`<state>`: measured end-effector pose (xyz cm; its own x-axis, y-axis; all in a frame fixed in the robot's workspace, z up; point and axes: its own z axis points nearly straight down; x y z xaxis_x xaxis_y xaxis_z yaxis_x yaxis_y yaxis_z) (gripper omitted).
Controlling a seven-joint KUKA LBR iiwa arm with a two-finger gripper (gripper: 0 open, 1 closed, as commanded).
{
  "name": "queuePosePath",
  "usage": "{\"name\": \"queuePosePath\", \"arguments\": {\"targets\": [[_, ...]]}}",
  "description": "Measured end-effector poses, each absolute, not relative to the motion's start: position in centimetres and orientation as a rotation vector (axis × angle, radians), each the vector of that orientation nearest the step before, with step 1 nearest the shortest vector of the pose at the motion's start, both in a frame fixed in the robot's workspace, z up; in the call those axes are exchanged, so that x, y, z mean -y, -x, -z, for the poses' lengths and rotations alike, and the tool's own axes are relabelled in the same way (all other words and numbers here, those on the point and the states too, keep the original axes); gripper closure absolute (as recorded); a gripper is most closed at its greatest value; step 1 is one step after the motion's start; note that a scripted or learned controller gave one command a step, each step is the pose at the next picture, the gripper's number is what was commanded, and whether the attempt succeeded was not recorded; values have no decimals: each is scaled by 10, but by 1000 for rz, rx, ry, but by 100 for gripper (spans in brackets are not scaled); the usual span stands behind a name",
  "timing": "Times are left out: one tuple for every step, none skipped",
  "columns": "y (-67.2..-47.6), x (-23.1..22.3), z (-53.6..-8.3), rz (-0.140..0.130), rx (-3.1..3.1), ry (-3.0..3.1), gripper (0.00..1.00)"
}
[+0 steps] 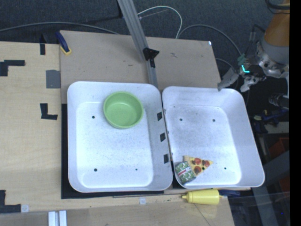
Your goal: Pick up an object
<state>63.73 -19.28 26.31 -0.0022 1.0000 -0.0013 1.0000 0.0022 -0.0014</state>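
Your gripper (233, 82) hangs at the far right corner of the right bin (244, 126), just off its rim and above the bench. Two fingers (227, 79) spread apart with nothing between them, so read it as open wide and empty. A small teal light glows on the wrist just above the fingers, and the orange band (278, 29) sits higher up the arm.

Going outward from the gripper: the right bin's floor directly below and left of it is bare white, speckled. Across that bin, in the corner diagonally opposite the gripper, you have a pizza slice toy (199, 163) lying flat, and touching its left side a small green-patterned can (184, 172) against the bin's left wall.

Just past that corner, outside the bin on the bench edge, a yellow bottle (203, 197) lies on its side.

Farthest from the gripper, in the left bin (75, 140), a green bowl (123, 109) sits upright near the back, well apart from everything else.

A grey metal pole (135, 27) slants down to where the two bins meet at the back.
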Motion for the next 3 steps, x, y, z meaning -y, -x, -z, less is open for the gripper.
{"name": "queuePosePath", "arguments": {"targets": [[-636,193,-198,-8,2220,2215,0],[-637,198,-135,-9,2219,2216,0],[-637,197,-87,-4,2225,2219,0]]}}
